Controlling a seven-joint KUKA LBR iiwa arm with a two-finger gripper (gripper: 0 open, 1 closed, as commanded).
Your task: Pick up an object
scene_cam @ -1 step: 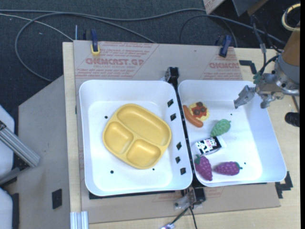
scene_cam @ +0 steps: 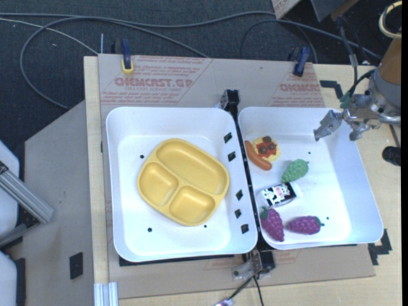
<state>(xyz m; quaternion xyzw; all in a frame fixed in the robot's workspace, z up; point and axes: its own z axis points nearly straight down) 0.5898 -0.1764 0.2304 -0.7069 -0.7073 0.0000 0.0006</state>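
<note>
Toy foods, five pieces, all lodged in right-hand white bin [scene_cam: 364, 190], left half of its floor.

- Hot dog [scene_cam: 255, 155]: orange-red, with a yellow, dotted piece against its right side; nearest the bin's far-left corner, close to the divider.
- Green leafy piece [scene_cam: 296, 169]: just right of and below the hot dog, apart from it.
- Black-and-white carton [scene_cam: 279, 194]: lying flat and tilted, below the green piece, near it; contact not clear.
- Purple grape bunch [scene_cam: 273, 224]: below the carton, close to the divider, near the bin's front-left corner.
- Second purple grape bunch [scene_cam: 304, 225]: lying on its side just right of the first, near the front wall.

Gripper [scene_cam: 342, 130]: above the right bin's far-right corner, well apart from every toy. Fingers spread, nothing between them. Grey arm [scene_cam: 387, 88] entering from the right, a bundle of dark cables alongside.

Left-hand white bin [scene_cam: 112, 171]: holding one yellow compartment tray [scene_cam: 183, 181], three sections, set at a slant near the middle of the floor.

Black divider strip [scene_cam: 237, 171] between the two bins, running front to back.

Bench board [scene_cam: 159, 81]: brown, red lettering along the far side, fixed by two blue clamps [scene_cam: 126, 56] at the far edge. Dark floor beyond, crossed by loose cables [scene_cam: 51, 34].
</note>
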